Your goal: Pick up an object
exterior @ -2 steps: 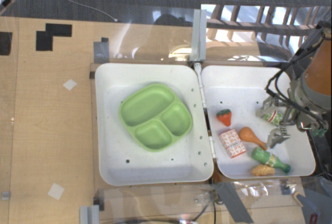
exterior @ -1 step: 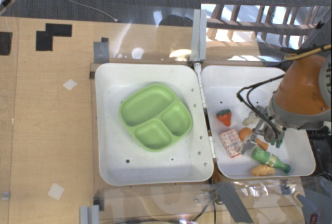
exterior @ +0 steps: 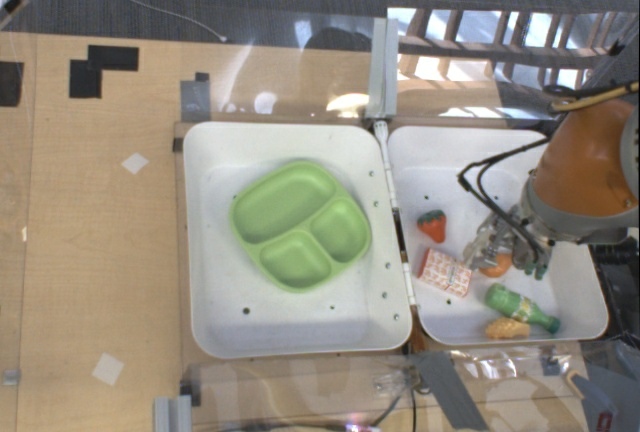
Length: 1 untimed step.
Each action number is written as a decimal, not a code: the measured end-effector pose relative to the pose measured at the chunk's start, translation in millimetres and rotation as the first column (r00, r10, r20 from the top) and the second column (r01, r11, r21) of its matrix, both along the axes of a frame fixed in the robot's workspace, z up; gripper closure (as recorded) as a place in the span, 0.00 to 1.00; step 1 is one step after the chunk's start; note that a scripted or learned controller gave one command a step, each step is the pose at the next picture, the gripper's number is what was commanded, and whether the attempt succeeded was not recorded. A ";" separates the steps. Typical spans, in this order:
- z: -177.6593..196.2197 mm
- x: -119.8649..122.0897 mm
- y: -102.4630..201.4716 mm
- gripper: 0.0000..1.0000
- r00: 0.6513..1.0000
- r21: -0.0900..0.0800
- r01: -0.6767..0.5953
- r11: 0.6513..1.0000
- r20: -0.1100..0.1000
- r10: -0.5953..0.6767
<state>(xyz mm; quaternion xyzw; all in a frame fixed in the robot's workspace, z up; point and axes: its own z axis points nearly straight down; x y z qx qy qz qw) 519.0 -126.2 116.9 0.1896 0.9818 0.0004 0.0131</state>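
1. The gripper [exterior: 497, 250] hangs at lower right of the frame, over a small orange toy [exterior: 494, 266] in the right bin [exterior: 436, 168].
2. Whether its jaws are wide or narrow cannot be told.
3. The toy looks light, rigid and smooth, likely slippery.
4. Best pinched across its middle.

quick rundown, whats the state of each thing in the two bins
green three-compartment plastic plate: flat in left white bin
red toy strawberry: loose in right white bin
patterned pink-and-white box: lying flat
orange round toy: under gripper
green toy bottle: on its side
yellow-brown toy: beside the bottle
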 end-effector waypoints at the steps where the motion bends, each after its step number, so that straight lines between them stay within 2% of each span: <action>1: 70.0 1.3 100.2 1.00 0.950 0.009 0.312 0.950 -0.017 -0.312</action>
